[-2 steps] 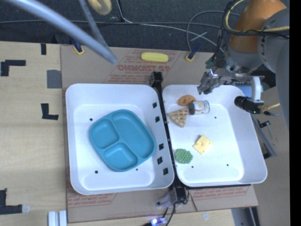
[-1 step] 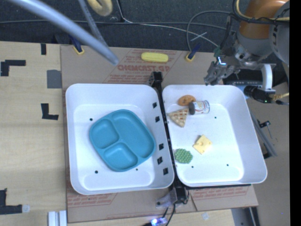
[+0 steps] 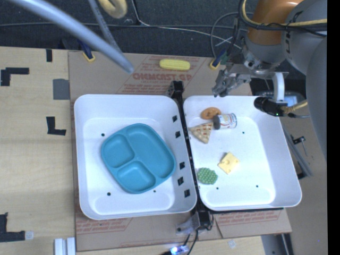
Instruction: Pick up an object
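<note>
The right bin (image 3: 265, 158) holds several small items. A brown cookie-like piece (image 3: 210, 112) lies next to a small white jar with a dark cap (image 3: 226, 121), which rests on its side. A tan triangular slice (image 3: 202, 133) sits near the bin's left wall. Farther forward are a yellow cheese wedge (image 3: 229, 163) and a green bumpy round piece (image 3: 207, 176). My gripper (image 3: 220, 91) hangs over the back rim of the right bin, behind the cookie-like piece. It is open with nothing between its fingers.
In the left bin (image 3: 90, 121) lies a blue divided plate (image 3: 138, 157). A yellow oblong toy (image 3: 174, 64) rests on the cardboard behind the bins. A grey pole (image 3: 69, 23) slants across the upper left. Cables hang near the wrist.
</note>
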Action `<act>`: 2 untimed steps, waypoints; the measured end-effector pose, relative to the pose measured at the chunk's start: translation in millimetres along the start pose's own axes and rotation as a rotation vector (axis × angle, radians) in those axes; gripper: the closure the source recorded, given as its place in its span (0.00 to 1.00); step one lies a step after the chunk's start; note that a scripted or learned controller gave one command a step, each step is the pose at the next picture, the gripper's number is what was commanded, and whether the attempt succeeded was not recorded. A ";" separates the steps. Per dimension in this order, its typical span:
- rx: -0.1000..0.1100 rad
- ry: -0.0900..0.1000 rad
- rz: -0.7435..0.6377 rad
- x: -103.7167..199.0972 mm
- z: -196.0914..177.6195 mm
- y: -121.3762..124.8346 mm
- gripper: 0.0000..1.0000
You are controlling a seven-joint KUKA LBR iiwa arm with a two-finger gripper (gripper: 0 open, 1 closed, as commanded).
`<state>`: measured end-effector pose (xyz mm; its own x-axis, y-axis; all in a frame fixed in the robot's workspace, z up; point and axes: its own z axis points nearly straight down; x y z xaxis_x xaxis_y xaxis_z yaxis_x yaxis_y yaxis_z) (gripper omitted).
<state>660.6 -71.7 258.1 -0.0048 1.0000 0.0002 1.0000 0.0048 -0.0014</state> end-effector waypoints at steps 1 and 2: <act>0.001 0.000 0.000 51.4 16.2 7.0 1.00; 0.001 -0.001 0.001 99.6 29.5 -0.6 1.00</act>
<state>659.5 27.9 228.6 -0.0038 1.0000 -0.0008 1.0000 0.0038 -0.0028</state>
